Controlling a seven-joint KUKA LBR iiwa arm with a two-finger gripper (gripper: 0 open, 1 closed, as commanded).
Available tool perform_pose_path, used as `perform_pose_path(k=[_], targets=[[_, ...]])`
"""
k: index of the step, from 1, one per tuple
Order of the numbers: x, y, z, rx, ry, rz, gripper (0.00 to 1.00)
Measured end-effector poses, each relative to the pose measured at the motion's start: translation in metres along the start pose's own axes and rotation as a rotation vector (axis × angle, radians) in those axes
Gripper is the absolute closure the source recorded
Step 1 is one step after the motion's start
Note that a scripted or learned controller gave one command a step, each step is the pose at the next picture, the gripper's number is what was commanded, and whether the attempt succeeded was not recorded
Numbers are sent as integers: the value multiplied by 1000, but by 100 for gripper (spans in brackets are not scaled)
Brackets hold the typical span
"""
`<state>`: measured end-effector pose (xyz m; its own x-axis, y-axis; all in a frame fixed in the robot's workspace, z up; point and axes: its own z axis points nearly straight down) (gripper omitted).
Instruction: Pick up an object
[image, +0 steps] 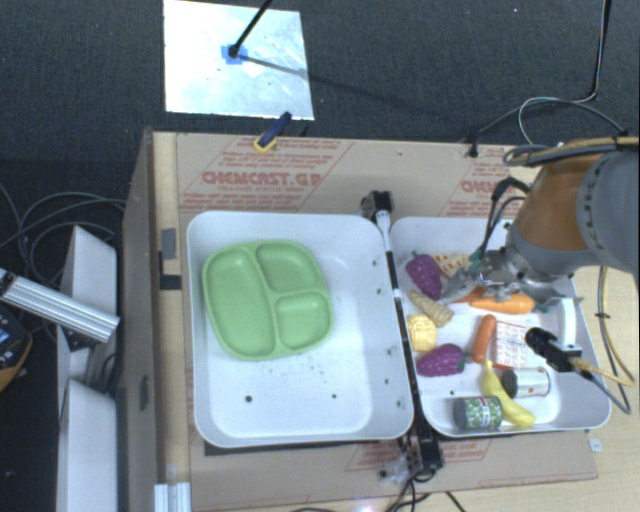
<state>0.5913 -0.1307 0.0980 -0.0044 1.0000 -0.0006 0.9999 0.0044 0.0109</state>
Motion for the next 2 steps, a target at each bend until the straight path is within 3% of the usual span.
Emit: perform_pose_path(k=[1,2], targets=[[-42,53,13,9,14,-4,0],[-45,54,2,3,4,-6,100]])
